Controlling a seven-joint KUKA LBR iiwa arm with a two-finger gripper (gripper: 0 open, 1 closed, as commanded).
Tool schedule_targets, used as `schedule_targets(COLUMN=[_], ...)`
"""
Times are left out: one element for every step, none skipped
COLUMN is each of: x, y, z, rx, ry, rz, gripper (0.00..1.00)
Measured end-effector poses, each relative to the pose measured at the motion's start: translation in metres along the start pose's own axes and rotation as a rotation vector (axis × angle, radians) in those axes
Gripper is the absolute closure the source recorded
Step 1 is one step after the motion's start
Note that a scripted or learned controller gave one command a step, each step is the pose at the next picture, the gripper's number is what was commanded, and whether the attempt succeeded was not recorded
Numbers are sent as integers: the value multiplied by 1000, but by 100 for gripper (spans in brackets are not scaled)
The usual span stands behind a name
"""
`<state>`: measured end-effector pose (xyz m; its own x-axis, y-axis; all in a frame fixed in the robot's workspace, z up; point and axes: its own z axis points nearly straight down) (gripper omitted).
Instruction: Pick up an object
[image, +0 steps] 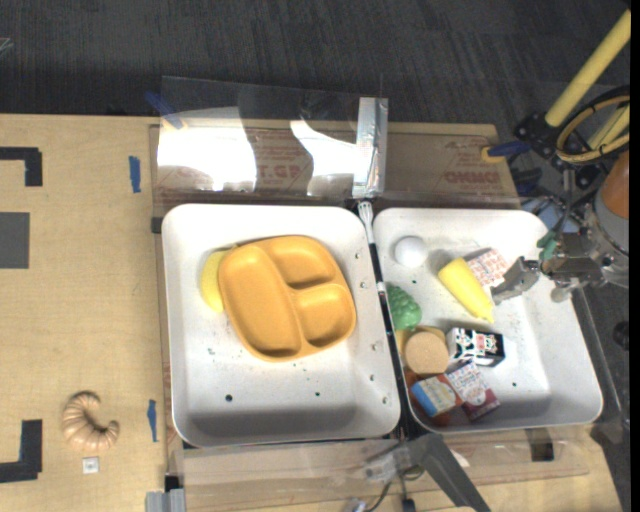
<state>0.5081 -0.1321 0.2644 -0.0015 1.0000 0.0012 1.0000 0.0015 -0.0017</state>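
Objects to choose from lie in both white bins, and no single one is marked out, so I judge each as a candidate.

At the lower left of the frame, outside the bins, a curled tan shrimp-like toy (90, 421) rests on the cardboard-coloured worktop (70, 300). The left bin (190, 400) at centre frame holds an orange divided tray (285, 295), smooth moulded plastic with three rounded compartments, lying over a pale yellow thing (209, 280) that peeks out at its left edge. The tray looks light and stiff but broad; I judge its raised rim the only place two fingers could pinch.

The right bin (560, 385) is crowded. A green leafy piece (404, 308) sits against its left wall, a small white ball (408, 250) near its upper left corner (round and probably slippery). A yellow cone-like piece (464, 285) lies beside a red-and-white printed packet (487, 266). Below them are a tan disc (427, 352), a black-and-white carton (474, 344), and small red and blue packets (452, 392) near the lower wall. The cartons look light, stiff and flat-sided, the easiest to take across their narrow faces.

The tool (520, 278) hangs at the bin's upper right, just beside the printed packet; whether it is spread or closed I cannot tell, and nothing is visibly in it.
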Motion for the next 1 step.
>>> schedule_targets(x=[14], y=[46], z=[176], rx=[-10], ry=[-2], rz=[17], gripper=[0])
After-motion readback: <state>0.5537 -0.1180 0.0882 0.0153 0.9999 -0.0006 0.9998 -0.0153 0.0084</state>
